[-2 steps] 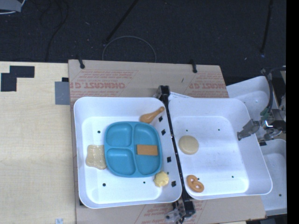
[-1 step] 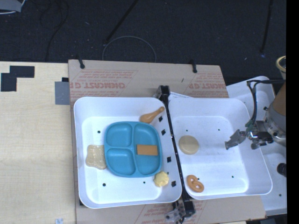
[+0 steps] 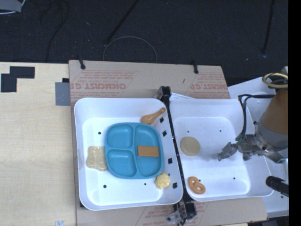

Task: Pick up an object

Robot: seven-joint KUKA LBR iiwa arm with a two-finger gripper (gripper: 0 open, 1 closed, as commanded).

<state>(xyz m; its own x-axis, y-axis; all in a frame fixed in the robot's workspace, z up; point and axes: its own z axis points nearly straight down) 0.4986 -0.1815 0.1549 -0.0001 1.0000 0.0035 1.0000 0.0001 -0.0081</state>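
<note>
My gripper [image 3: 226, 152] reaches in from the right over the right bin [image 3: 221, 192], its tip above the bin floor to the right of a round beige disc [image 3: 190, 146]. An orange pretzel-shaped toy [image 3: 196, 185] lies near the front left corner of that bin. In the left bin [image 3: 89, 192] a blue divided plate [image 3: 133, 150] carries an orange-brown block [image 3: 148, 151]. A wooden spoon [image 3: 153, 116] lies behind the plate, a pale waffle-like piece [image 3: 96, 158] to its left, and a small yellow lump [image 3: 162, 180] at its front right.
The divider between the bins [image 3: 171, 145] runs front to back with black clamps. Cardboard [image 3: 141, 81] lies under the bins. Cables [image 3: 244, 112] hang by the arm at the right edge of the right bin.
</note>
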